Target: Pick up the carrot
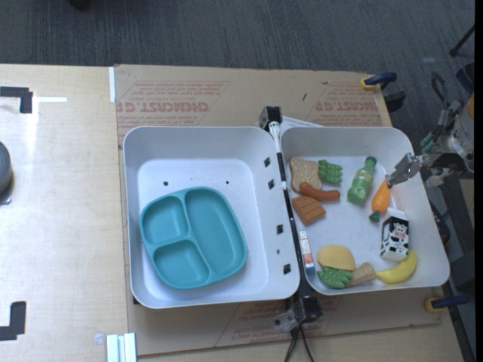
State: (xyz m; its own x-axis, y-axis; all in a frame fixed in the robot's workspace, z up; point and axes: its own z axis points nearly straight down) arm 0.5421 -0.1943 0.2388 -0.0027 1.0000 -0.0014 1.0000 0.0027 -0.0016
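Tool [398,173] reaches in low from the right, just above the carrot [381,197] (finger state unclear).

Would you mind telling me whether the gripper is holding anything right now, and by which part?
Nothing is held. The gripper hovers at the right bin's right edge, just above the small orange carrot, with nothing visible between its fingers.

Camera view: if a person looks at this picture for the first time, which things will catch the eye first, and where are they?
The teal divided plate stands out first, lying alone in the left bin. Next comes the right bin, crowded with toy food: the orange carrot near its right wall, a green bottle beside it and a yellow banana in the near corner. The hand hangs just above the carrot.
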